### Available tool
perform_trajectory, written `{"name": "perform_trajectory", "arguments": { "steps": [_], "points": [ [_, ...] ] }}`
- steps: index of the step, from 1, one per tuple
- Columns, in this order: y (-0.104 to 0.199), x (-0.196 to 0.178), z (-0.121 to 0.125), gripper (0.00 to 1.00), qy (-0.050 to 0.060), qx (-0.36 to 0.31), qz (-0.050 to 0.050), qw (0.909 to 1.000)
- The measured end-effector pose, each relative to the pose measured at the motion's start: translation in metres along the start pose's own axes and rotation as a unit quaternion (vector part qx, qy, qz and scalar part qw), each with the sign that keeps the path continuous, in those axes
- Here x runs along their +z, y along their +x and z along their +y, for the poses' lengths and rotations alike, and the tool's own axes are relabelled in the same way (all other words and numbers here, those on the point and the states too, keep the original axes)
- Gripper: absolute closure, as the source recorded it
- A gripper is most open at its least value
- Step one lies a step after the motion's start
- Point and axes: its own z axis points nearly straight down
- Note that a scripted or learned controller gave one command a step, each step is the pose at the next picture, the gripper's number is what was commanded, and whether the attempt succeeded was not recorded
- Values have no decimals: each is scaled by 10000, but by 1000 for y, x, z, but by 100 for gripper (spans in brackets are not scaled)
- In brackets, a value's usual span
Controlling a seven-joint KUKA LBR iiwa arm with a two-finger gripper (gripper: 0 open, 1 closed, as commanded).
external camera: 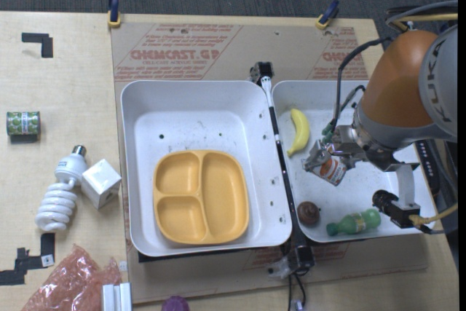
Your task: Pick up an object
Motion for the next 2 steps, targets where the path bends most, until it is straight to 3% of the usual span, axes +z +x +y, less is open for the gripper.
{"name": "perform_trajectory", "arguments": {
  "steps": [1, 2],
  "points": [
    [-10, 0, 12, 100, 5, 4, 1, 10000],
    [-23, 0, -28, 100, 14, 7, 3, 10000]
  ]
}}
